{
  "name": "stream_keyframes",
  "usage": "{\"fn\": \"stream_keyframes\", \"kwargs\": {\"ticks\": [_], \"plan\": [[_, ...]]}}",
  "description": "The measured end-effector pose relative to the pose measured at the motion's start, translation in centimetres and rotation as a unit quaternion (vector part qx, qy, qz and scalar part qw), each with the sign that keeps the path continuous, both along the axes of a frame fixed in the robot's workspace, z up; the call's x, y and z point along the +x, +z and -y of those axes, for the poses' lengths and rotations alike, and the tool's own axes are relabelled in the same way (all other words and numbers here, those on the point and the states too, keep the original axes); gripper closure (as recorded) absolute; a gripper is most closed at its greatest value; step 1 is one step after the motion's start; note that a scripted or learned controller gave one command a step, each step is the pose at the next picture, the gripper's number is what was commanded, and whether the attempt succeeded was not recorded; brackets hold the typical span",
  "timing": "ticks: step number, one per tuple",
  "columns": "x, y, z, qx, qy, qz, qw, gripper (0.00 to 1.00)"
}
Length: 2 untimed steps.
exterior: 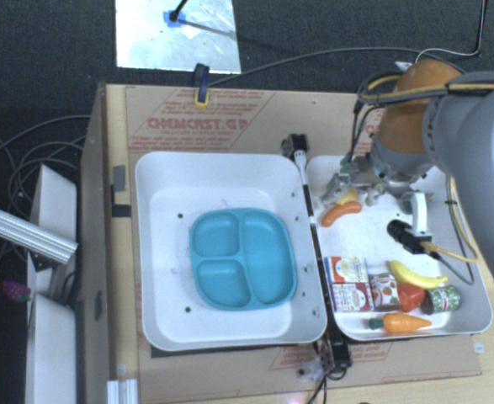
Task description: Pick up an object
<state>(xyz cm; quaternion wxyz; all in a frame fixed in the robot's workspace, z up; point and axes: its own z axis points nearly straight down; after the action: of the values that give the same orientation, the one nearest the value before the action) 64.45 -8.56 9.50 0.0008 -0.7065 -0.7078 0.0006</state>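
Orange sausage in the right bin, far left part, just beside the gripper. Cannot tell if clenched or released. Might slip off the round sausage, or bump the bin wall. Blue plate in the left bin.

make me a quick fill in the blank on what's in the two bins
1. The blue three-compartment plastic plate lies in the ____ white bin.
2. The orange toy carrot lies near the right white bin's ____ edge.
3. The yellow toy banana lies just above the ____ toy pepper.
4. The robot's hand hangs over the ____ bin.

Missing words: left; front; red; right
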Motion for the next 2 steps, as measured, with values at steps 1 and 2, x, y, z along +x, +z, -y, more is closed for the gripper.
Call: {"fn": "stream_keyframes", "kwargs": {"ticks": [1, 2], "plan": [[-0.2, 1.0, 0.0, 0.0016, 0.000, -0.007, 1.0000, 1.00], [-7.4, 9.1, -3.5, 0.0003, 0.001, 0.002, 1.0000, 1.00]]}}
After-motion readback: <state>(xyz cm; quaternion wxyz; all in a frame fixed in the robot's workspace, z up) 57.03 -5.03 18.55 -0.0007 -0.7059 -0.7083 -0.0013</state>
